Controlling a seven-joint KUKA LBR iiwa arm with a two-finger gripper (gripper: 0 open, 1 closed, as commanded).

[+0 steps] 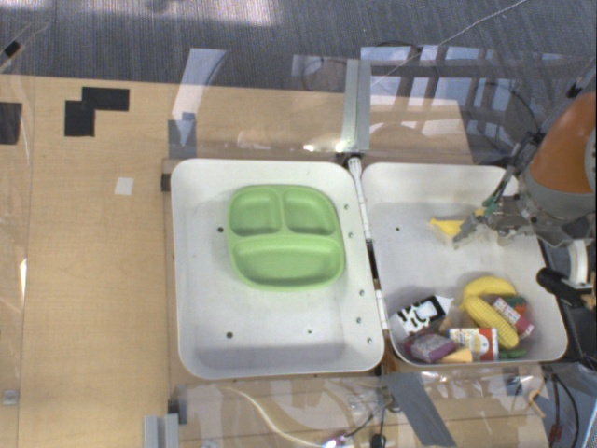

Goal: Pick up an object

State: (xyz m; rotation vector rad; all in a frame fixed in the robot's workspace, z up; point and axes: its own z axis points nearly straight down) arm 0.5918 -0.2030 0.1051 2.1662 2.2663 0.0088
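The claw [478,220] hangs low, its arm [565,157] reaching in from the right.

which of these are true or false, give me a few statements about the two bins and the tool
1. The green divided plate lies in the left bin. True.
2. The toy items are heaped at the near right corner of the right bin. True.
3. The tool hangs over the left bin. False: it is over the right bin, at a small yellow piece.
4. The yellow corn cob rests on the green plate. False: it lies in the heap in the right bin.
5. The black and white item is in the right bin. True.
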